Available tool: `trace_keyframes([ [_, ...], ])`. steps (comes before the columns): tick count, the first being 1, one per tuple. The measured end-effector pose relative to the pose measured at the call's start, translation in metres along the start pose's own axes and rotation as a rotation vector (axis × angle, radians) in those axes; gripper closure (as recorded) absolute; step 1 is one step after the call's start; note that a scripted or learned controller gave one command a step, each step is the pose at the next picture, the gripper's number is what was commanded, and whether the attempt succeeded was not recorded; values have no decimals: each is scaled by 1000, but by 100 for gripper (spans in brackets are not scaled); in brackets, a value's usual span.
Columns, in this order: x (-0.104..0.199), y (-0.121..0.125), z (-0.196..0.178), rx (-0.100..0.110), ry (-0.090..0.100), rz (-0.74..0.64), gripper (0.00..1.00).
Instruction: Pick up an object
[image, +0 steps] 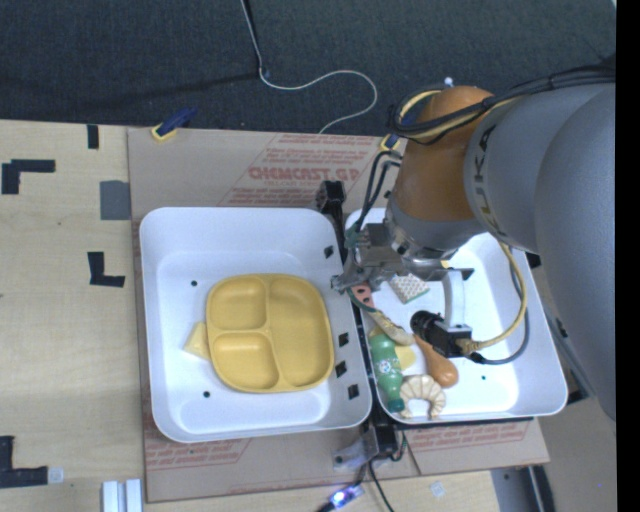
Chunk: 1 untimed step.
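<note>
i see the left bin mostly taken up by a yellow divided plate, with bare white floor along its top and left side. in the right bin the arm covers the upper part. along the dividing wall a green bottle, a shrimp toy and an orange piece crowd close together. the bin's lower right floor lies open.

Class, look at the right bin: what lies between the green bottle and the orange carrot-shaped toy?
In the camera view, a pale shrimp-shaped toy lies between the green bottle and the orange carrot-shaped toy, low in the right white bin.
</note>
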<state>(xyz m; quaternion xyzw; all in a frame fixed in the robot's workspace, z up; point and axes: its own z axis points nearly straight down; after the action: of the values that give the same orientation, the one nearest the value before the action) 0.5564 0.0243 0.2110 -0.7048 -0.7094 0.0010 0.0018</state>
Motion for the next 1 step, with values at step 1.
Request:
trace_keyframes([
  [1, 13, 1, -22, -2, -1, 4, 100],
])
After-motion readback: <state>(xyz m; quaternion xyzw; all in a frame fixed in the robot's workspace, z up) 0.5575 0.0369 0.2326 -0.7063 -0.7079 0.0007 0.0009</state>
